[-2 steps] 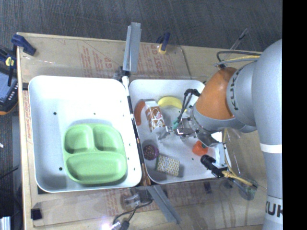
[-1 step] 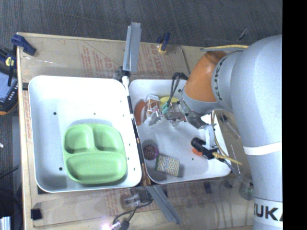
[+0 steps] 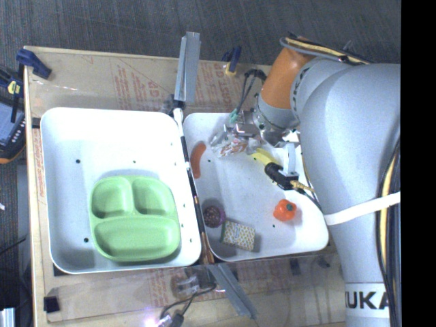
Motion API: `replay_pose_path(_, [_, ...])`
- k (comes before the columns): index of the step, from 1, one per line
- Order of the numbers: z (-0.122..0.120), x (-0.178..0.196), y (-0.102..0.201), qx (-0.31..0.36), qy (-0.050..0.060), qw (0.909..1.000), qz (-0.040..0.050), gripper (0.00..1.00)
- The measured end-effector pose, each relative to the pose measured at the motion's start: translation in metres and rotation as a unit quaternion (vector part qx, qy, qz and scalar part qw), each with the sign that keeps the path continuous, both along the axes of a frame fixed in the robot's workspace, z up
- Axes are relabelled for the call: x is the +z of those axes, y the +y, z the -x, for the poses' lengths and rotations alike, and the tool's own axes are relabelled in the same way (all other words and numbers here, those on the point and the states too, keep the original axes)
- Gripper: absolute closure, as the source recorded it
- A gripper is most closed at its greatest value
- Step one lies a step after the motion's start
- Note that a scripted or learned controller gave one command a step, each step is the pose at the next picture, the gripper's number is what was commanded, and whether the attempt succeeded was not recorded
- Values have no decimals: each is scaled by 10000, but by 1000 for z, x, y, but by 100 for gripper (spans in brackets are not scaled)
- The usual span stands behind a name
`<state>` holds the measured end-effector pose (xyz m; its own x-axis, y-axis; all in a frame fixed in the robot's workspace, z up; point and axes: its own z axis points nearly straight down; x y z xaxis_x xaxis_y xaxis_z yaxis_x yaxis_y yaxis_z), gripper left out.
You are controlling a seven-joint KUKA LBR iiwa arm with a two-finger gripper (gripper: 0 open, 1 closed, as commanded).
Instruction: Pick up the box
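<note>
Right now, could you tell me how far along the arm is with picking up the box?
Nothing looks done yet: the box lies flat at the near end of the right bin, beside a dark round thing. The gripper is at the bin's far end over a crinkled wrapper, away from the box. Left to do: reach the box, grasp and lift it.

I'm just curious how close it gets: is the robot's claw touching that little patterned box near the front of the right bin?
Apart. In the camera view the gripper is at the bin's far end, while the box lies at the near end, white floor between them.
</note>
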<state>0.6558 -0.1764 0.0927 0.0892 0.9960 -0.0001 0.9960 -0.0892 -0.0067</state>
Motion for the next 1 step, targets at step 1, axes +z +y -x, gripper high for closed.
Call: replay_pose_path(1, [3, 7, 2, 29, 74, 10000, -26, 100])
